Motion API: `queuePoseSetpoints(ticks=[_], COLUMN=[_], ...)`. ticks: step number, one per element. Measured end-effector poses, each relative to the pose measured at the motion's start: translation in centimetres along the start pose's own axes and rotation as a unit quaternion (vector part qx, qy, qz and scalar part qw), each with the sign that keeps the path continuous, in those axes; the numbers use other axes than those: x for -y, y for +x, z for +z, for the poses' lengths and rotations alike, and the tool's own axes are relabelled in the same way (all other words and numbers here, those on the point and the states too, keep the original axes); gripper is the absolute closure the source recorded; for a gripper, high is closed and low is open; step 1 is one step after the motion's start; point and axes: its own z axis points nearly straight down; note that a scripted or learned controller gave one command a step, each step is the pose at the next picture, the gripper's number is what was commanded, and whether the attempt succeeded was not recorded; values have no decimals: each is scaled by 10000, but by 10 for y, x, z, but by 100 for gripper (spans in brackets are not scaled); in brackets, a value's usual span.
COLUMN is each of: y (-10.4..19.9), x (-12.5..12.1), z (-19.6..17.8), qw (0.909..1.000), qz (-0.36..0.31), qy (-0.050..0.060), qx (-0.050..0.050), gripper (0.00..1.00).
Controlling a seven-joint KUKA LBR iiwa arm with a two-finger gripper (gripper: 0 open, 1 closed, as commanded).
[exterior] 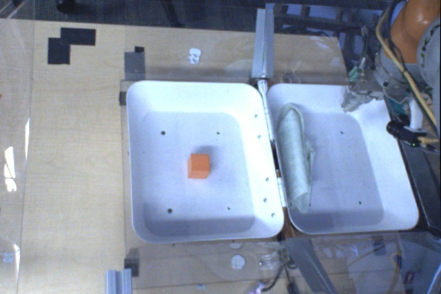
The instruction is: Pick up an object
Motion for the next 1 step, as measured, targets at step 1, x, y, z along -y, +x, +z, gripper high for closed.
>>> queuePoseSetpoints(ticks=[1], y=[46], x=[0], z=[-123], qw=[9961], qz=[-880], qy=[-5], qx=[-11], gripper=[100])
